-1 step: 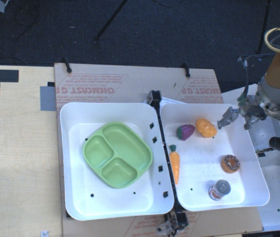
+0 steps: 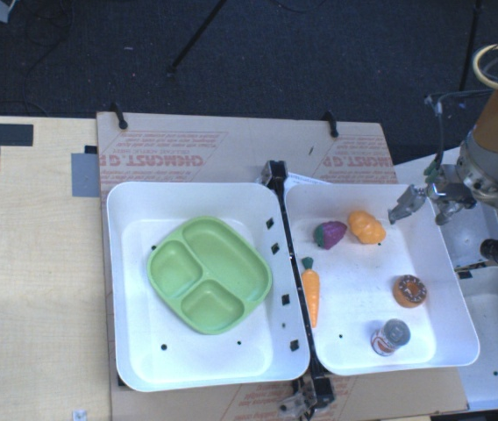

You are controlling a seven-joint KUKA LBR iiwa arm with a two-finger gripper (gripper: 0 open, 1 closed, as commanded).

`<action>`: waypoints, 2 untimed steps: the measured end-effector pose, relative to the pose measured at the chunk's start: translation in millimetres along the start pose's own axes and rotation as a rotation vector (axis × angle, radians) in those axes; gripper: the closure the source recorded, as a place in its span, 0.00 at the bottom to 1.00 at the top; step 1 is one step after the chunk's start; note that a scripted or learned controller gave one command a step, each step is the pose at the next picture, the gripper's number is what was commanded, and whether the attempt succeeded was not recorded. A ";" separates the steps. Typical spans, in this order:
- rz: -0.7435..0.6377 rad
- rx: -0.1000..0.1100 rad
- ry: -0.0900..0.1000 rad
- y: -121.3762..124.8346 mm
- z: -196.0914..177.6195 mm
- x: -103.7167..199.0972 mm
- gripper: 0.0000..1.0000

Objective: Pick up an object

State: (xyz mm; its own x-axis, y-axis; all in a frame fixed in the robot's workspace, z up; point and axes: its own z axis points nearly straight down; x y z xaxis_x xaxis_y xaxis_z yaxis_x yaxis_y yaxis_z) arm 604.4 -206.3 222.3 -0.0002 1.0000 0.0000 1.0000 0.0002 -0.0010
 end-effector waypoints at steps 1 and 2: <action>-0.002 0.006 0.002 2.1 62.8 6.5 0.00; -0.001 0.007 0.003 -6.8 116.0 14.9 0.00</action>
State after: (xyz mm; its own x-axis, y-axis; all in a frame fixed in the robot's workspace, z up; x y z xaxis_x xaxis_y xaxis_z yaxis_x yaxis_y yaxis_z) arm 597.5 -191.5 106.3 -0.0011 1.0000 0.0027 1.0000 0.0011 -0.0075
